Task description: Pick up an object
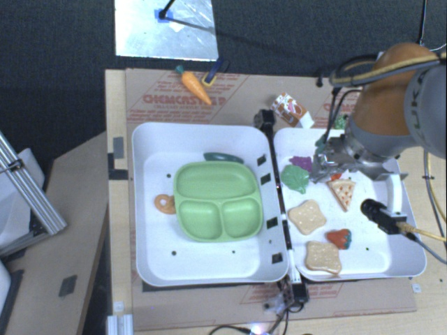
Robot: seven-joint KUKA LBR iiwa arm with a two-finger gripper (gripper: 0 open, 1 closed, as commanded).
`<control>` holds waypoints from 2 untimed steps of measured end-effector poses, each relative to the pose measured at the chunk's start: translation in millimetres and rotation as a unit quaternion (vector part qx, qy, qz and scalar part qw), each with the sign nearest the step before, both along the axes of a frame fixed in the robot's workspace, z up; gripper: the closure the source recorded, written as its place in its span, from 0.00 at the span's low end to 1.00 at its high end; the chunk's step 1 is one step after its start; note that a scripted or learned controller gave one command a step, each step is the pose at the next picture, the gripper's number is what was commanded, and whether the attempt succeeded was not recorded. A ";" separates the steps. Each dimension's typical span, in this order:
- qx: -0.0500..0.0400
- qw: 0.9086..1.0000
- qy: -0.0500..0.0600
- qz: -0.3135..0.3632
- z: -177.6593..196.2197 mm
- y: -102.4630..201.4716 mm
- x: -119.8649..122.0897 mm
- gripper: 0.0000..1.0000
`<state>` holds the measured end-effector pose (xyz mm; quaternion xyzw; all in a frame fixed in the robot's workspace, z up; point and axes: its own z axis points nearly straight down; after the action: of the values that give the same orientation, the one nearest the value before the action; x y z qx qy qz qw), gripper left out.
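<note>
Over right bin (412, 257), claw (323, 167) down among the toys; can't tell whether open or closed, nothing visibly held. Pick judged not yet done: all items lying in place, grasp and lift left.

Count, largest first:
- 2 white bins: right one under claw, left bin (150, 208) well to its left.
- 1 green tray (216, 201) in left bin.
- 2 toast slices (307, 216), below claw.
- 1 green veg (295, 179), just left of claw – likeliest target.
- 1 pizza slice (342, 192), just right-below.
- 1 purple piece (302, 163), beside claw.
- 1 strawberry (339, 238), further below.
- 1 carrot (195, 86), far up-left, outside bins.
- 1 pretzel (165, 204), far left.
</note>
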<state>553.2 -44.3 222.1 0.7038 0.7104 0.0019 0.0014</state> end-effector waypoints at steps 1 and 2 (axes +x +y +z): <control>0.000 1.000 0.000 -0.001 10.3 46.2 35.1 1.00; 0.000 1.000 0.000 -0.001 14.7 80.9 70.4 1.00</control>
<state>623.6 36.6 236.9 0.7048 0.7094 0.0017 0.0010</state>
